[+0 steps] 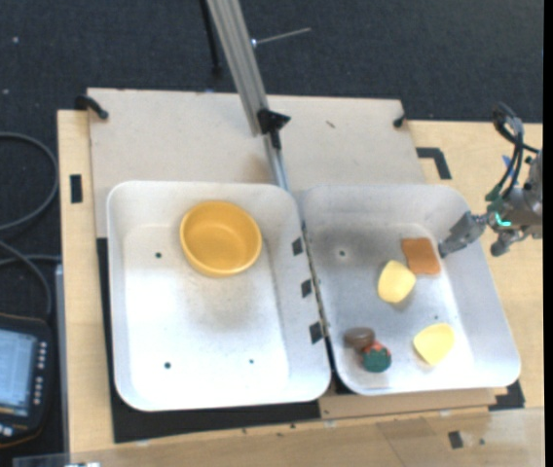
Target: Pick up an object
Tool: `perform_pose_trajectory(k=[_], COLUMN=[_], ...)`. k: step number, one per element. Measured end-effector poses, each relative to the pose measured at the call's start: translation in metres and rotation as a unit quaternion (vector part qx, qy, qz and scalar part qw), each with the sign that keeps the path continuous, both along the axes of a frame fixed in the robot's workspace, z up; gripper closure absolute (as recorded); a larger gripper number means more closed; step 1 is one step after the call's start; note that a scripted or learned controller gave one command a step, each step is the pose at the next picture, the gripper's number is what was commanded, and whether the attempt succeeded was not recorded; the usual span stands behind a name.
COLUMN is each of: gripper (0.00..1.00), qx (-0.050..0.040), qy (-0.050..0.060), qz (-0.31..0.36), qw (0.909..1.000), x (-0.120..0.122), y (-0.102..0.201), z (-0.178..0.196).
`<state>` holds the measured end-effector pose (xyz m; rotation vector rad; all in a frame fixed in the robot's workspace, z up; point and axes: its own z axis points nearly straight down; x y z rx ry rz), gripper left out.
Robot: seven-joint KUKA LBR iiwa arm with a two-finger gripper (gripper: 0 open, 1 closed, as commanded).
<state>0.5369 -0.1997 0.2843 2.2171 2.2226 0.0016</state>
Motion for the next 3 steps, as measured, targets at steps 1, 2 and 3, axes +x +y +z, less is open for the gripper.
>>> perform_pose_trajectory(k=[1, 2, 3], gripper=[0.00, 0.00, 0.00], qx=[-0.0003, 0.0000, 0.0002], qy=[0.003, 0.003, 0.003], qz=[-0.001, -0.001, -0.001], qw=[1.0000, 1.0000, 1.0000], x=[0.002, 0.005, 0.014], y=[-0.011, -0.008, -0.005], z=[-0.050, -0.093, -0.148])
